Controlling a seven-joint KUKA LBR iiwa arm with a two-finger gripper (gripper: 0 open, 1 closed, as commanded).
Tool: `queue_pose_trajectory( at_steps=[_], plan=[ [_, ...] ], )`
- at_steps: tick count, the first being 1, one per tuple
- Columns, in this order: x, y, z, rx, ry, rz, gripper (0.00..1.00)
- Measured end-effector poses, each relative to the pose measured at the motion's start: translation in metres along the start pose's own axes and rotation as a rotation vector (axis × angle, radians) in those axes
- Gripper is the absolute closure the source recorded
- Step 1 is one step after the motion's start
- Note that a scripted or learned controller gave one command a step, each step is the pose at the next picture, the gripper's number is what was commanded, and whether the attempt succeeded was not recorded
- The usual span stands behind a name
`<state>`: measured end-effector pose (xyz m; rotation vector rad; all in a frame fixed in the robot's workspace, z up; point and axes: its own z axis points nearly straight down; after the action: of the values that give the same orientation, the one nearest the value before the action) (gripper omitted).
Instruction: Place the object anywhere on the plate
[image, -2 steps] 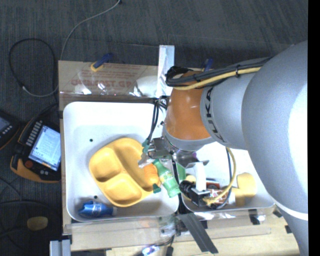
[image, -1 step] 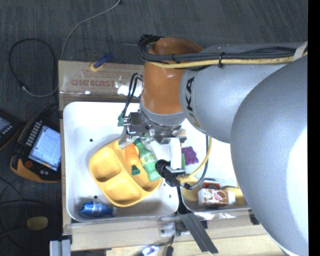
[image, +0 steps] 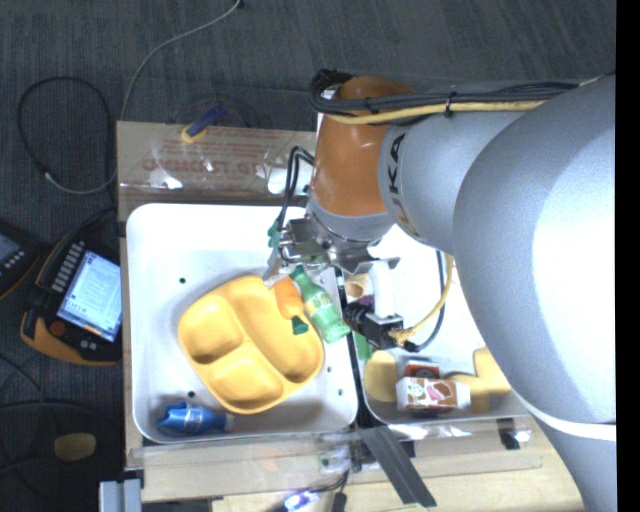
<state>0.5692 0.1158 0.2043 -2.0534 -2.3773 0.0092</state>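
A yellow divided plate (image: 245, 345) lies in the left white bin (image: 160, 260). My gripper (image: 292, 262) hangs over the plate's upper right rim, under the orange wrist band. Just below it a small orange object (image: 288, 296) rests at the plate's edge. A green object (image: 322, 312) lies tilted beside it, over the divide between the bins. Whether the gripper holds either one is hidden by the wrist.
A blue can (image: 195, 418) lies at the left bin's front corner. The right bin (image: 440, 415) holds a red-labelled container (image: 430, 393) and yellow items (image: 385, 375). The arm's grey body covers most of the right bin. A teach pendant (image: 85, 295) sits left of the bench.
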Motion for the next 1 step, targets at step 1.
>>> queue_pose_trajectory(
  at_steps=[1],
  plan=[
    [-0.0237, -0.0261, 0.0218, -0.001, 0.002, -0.22, 1.0]
  ],
)
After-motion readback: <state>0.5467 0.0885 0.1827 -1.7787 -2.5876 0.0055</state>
